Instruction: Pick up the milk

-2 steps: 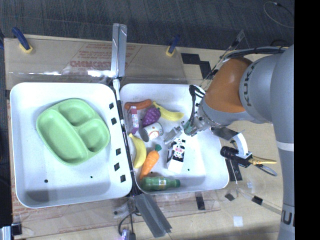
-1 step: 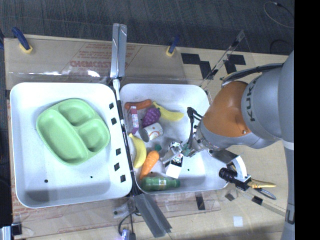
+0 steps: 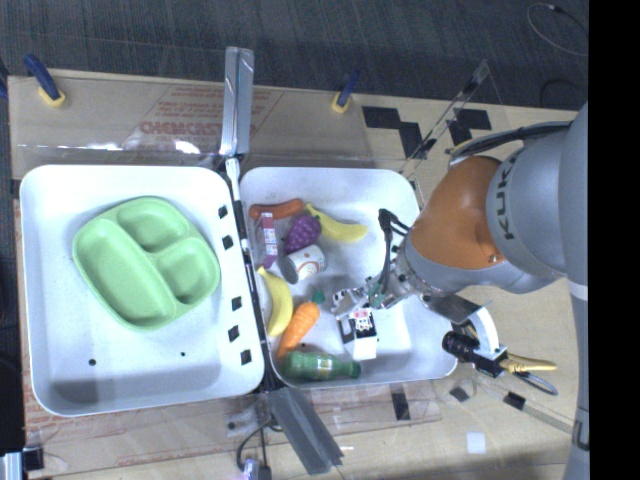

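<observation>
The milk (image 3: 363,338) is a small white carton with black markings, lying in the right bin (image 3: 400,183) near its front right part. My gripper (image 3: 355,301) hangs directly over the carton's far end, at or just above it. The grey arm with its orange band (image 3: 455,233) comes in from the right over the bin's right rim. The gripper's body hides the contact point, so a grasp on the carton cannot be confirmed.
Left of the milk lie a carrot (image 3: 298,326), a banana (image 3: 278,303) and a green bottle (image 3: 320,366). Farther back are a white can (image 3: 305,263), purple grapes (image 3: 302,231), a second banana (image 3: 340,230) and a pink carton (image 3: 268,233). The left bin holds a green divided plate (image 3: 148,258).
</observation>
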`<action>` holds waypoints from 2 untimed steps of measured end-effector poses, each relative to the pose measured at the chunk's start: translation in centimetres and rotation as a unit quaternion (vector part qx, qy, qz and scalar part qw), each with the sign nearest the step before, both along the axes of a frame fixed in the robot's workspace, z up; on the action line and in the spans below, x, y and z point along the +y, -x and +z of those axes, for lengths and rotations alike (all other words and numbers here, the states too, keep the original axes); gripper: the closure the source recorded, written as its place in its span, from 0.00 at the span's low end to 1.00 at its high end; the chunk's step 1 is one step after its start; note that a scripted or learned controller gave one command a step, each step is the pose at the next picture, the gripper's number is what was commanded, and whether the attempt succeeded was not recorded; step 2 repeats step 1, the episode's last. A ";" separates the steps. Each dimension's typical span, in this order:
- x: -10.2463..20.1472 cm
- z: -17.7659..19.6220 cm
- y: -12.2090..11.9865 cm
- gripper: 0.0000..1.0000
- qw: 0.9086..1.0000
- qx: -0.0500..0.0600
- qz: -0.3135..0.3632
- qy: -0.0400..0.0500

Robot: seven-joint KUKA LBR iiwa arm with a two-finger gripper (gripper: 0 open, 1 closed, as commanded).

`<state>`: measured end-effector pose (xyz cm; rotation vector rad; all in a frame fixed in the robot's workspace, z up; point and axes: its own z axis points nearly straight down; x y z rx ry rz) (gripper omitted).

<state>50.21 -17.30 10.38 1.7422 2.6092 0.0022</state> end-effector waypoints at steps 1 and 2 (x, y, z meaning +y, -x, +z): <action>6.3 9.1 -0.9 1.00 0.999 0.003 -0.052 -0.001; 6.3 9.1 -0.9 1.00 0.999 0.003 -0.052 -0.001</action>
